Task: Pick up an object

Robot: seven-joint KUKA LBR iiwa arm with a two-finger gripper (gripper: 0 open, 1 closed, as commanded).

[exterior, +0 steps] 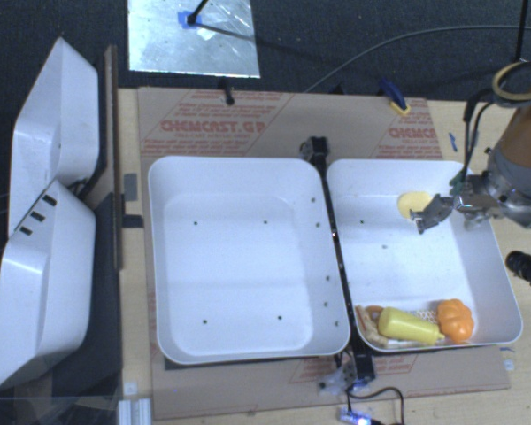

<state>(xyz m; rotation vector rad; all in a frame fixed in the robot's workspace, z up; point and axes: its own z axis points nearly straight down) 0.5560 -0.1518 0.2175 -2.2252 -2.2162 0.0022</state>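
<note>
Yellow bottle (pixel 411 325) and orange thing (pixel 455 320) crowd the right bin's (pixel 487 264) near edge, pale yellow object (pixel 413 204) sits toward its far side w/ gripper (pixel 433 214) just beside it, fingers apart, nothing held, so it prob. needs centring over it before closing.

Two white bins (pixel 239 171); one yellow bottle (pixel 410 325); one orange fruit (pixel 456 319); one pale-yellow piece (pixel 413 204).

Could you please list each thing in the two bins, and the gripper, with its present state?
Left bin: lying flat on the bench.
Right bin: holds the objects.
Pale yellow object: lying in the right bin's far part, beside the gripper.
Yellow bottle: on its side at the near wall.
Orange object: resting against the bottle.
Gripper: low over the right bin.
</note>
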